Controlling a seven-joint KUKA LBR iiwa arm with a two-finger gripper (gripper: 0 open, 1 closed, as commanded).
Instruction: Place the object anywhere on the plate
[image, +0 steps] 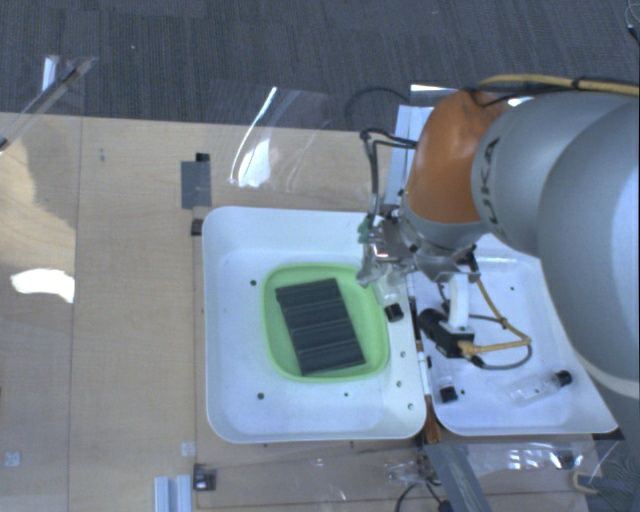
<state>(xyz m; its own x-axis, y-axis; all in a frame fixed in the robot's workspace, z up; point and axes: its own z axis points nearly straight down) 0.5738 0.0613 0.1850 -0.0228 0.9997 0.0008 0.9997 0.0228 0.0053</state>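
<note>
We see the dark ridged object (319, 326) already lying on the green plate (375, 330), left of our end effector (385, 265), grip state unclear.

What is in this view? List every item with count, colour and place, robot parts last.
bins: two, white, side by side on the bench, left bin, right bin
plate: one, green, square with rounded corners, in the left bin
ribbed block: one, dark grey, lying on the plate
small clear tube with a dark cap: one, in the right bin near its front
bench: one, light wood, under the bins
clear plastic sheet: one, curled, behind the left bin
arm: one, grey with orange band, reaching in from the right
gripper: one, over the seam between the bins
</note>
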